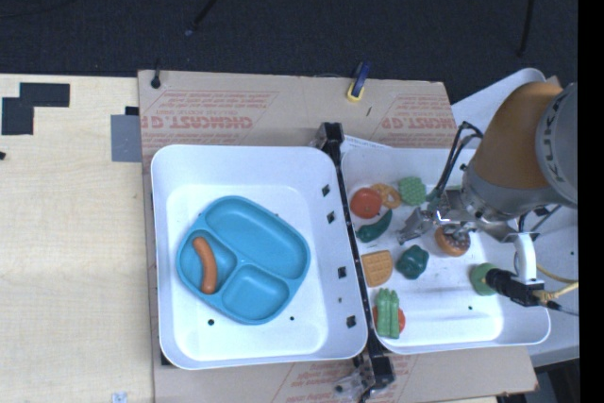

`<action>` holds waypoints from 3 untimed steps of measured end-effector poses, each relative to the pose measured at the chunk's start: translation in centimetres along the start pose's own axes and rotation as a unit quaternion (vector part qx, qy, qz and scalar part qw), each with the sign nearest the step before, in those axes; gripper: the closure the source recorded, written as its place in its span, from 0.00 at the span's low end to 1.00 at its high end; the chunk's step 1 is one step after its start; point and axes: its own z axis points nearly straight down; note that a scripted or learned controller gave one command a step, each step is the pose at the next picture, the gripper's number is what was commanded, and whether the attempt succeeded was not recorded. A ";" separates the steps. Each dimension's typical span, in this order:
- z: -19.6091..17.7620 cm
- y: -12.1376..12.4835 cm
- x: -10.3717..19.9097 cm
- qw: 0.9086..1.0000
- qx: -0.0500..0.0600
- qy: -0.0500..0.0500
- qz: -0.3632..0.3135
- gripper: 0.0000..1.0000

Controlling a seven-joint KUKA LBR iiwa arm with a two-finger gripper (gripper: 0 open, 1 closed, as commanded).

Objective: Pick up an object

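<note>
We see left bin [170, 203]: blue three-part tray [247, 260], glossy plastic, orange sausage [205, 264] in its left part. Right bin [444, 335]: toy food scattered, red tomato [365, 201], green pepper [411, 261], tan waffle square [377, 267], leafy green-red piece [388, 313], donut [452, 243]. Gripper [422, 224] low over right bin between tomato and donut, above pepper; we cannot tell how its tips stand or whether anything is gripped.

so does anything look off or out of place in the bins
Nothing looks spilled or damaged. The hot dog lies in a compartment of the blue divided plate in the left bin; the toy foods lie loose in the right bin.
</note>
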 end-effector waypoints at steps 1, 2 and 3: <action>3.4 0.2 0.3 1.000 -0.004 0.000 0.000 0.00; 2.1 0.3 -0.2 1.000 -0.009 -0.005 0.003 1.00; -4.2 0.3 -0.3 1.000 -0.004 -0.001 0.000 1.00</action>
